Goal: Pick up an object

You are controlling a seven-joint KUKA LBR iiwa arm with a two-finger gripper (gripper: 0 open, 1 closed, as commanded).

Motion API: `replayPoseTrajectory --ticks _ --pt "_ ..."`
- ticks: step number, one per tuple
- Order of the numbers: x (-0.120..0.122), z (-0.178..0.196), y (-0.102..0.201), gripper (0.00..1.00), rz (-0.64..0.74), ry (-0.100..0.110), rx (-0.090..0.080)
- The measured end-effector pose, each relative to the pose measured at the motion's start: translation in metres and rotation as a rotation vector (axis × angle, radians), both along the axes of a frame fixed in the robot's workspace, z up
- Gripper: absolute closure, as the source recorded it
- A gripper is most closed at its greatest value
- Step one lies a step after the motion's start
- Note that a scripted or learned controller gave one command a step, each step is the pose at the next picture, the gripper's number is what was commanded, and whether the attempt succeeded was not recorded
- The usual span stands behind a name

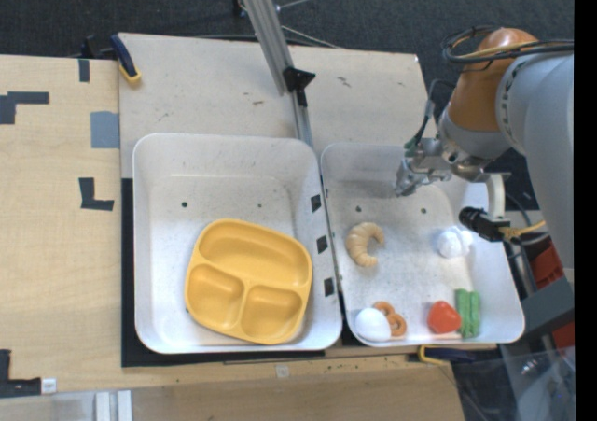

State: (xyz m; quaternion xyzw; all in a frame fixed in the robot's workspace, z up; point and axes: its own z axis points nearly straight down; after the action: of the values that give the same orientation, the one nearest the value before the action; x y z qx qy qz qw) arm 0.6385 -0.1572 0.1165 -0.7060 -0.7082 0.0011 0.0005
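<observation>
Two shallow white plastic bins stand side by side on the pale wooden bench (56, 251). In the left bin (159, 223) lies one yellow plastic tray with three compartments (248, 280), placed toward the near right corner of that bin and turned a little at an angle. The right bin (359, 167) carries several small things. A tan toy croissant (364, 244) lies near the middle of it, close to the left wall. A small white round ball (451, 243) rests by the right wall, well apart from the croissant. Along the near edge there is a white egg-shaped object (373, 323), and a small orange ring-shaped piece (394, 317) touches it on its right side. Further right, in the near right corner, a red toy vegetable (445, 316) lies just beside a green ridged piece (468, 313). The grey arm with the orange band (485, 83) reaches in from the right, and its gripper (408, 184) is over the far part of the right bin, near the back wall, above bare white floor. It is well apart from the croissant and from all other things, and nothing is seen between its fingers. Whether the gripper is spread or closed I cannot tell, because it is small and dark. A grey metal pole (266, 27) crosses the far side of the bench at a slant.
</observation>
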Motion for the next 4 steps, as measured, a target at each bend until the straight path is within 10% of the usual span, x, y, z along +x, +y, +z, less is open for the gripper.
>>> replayPoseTrajectory --ticks 3,4 --pt "0.01 0.16 -0.005 1.0 -0.001 -0.008 -0.001" --pt "0.014 0.157 0.054 1.0 0.003 -0.001 0.003"
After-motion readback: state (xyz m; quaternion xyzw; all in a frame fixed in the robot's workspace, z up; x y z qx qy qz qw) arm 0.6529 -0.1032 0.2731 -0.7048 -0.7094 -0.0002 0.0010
